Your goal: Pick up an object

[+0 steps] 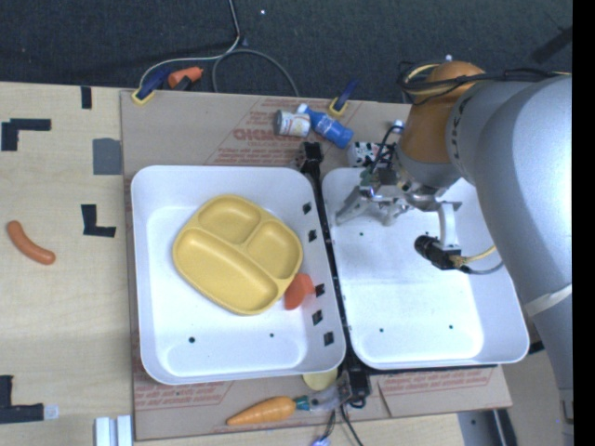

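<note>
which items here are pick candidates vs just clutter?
In the bins, candidates:
yellow divided plate
orange piece at the plate's edge
gripper over the right bin

Outside the bins, clutter:
toy carrot
sausage
blue-and-white bottle
clamps

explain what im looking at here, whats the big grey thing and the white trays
The big grey thing is a robot arm with an orange band, reaching in from the right. The single camera sits above the bench and looks down at a slant. The arm's pincer hangs over the right bin; nothing shows between its fingers. The left bin holds a yellow divided plate with a small orange piece beside it. Outside the bins lie a toy carrot at the front, a sausage far left, and a blue and white bottle at the back. The job is to pick up an object.
</note>
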